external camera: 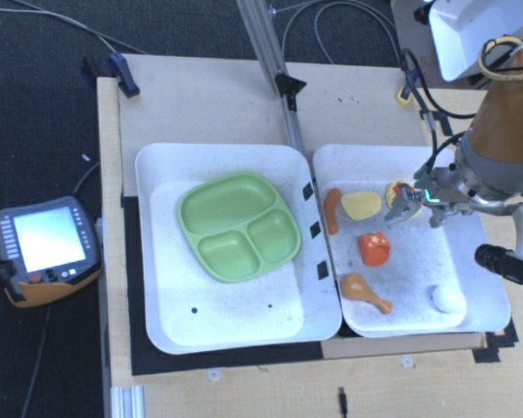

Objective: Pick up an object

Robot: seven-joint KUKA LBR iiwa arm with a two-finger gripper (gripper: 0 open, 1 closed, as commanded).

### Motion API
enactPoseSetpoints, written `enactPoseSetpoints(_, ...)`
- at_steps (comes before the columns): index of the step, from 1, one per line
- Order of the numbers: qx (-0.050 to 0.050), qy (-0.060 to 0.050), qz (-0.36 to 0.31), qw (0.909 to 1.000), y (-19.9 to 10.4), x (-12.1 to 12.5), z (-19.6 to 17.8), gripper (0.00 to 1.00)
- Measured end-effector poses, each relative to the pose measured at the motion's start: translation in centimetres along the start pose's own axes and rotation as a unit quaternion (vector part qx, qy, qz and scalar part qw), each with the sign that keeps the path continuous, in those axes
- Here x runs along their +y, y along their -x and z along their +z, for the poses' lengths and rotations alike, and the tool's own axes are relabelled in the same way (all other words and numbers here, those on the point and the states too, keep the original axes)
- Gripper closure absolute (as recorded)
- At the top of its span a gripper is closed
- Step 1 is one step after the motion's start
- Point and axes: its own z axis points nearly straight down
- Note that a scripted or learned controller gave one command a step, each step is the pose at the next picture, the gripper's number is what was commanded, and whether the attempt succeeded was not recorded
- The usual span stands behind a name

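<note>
On the table (200,94), from above: we see two white bins side by side, with the arm reaching in from the right.
Left bin (157,259): it carries a green tray (238,226) with three compartments, lying flat.
Right bin (475,259): it carries a sausage (332,211) by the left wall, a yellow piece (361,205) just beside it, a red piece (375,249) below those, a drumstick (364,291) near the front, and a white egg (447,299) in the front right corner.
Pincer (407,203): it hangs low over the back of the right bin, just right of the yellow piece, next to a small yellow and red thing (394,190) we cannot make out.
Pincer state: we cannot tell from this slant, and we see nothing clearly held.
Step in hand: we judge this to be the approach; no object is lifted yet.
Likeliest target: the yellow piece or the small thing beside it, since both sit nearest.
Next move: we think it calls for centring over one object, descending to straddle it, then clamping and rising.
Risk: the pieces sit close, so a neighbour may get nudged.
</note>
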Motion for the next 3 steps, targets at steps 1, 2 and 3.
enactPoseSetpoints(1, 0.0, 0.0, 0.0, 1.0, 0.0, 0.0, 0.0, 0.0)
enactPoseSetpoints(2, 0.001, -0.003, 0.001, 1.0, 0.0, -0.6, 6.2, 0.0)
enactPoseSetpoints(3, 0.001, -0.003, 0.0, 1.0, -0.7, -1.5, 11.9, 0.0)
